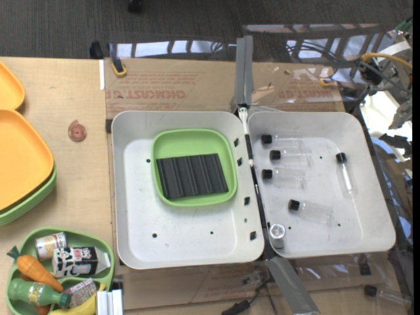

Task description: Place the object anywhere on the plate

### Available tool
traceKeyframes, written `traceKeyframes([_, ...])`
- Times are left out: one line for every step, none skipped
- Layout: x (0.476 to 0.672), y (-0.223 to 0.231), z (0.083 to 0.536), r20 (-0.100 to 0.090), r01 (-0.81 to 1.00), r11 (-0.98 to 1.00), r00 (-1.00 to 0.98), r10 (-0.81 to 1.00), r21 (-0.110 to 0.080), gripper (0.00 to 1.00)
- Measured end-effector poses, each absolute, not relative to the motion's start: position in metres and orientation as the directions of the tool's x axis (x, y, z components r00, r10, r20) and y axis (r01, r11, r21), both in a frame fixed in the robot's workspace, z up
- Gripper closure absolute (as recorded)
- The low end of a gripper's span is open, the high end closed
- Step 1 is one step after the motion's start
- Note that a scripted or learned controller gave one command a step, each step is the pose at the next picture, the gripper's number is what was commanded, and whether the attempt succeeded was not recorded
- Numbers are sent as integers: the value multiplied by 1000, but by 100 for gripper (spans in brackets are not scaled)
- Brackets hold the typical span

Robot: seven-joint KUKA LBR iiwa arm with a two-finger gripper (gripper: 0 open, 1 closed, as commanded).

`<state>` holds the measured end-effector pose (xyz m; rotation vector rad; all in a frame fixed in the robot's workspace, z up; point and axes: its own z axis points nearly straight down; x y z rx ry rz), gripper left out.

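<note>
Dark ribbed slab (195, 176) — found lying flat on the green plate (192, 140) in the left bin (131, 235). Ran lengthwise left to right, ribs crosswise, right end tipped slightly up. Left plate rim bare all round and open white floor below. Counted several black-capped clear vials (343, 169) scattered across the right bin (367, 235). Could not tell the claw's state.

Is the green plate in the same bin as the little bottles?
No, the green plate sits in the left bin; the clear vials lie in the right bin.
</note>
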<state>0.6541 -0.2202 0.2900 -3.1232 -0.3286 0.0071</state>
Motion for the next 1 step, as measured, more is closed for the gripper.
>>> traceKeyframes([654, -220, 290, -4, 208, -978, 978, 208, -2, 0])
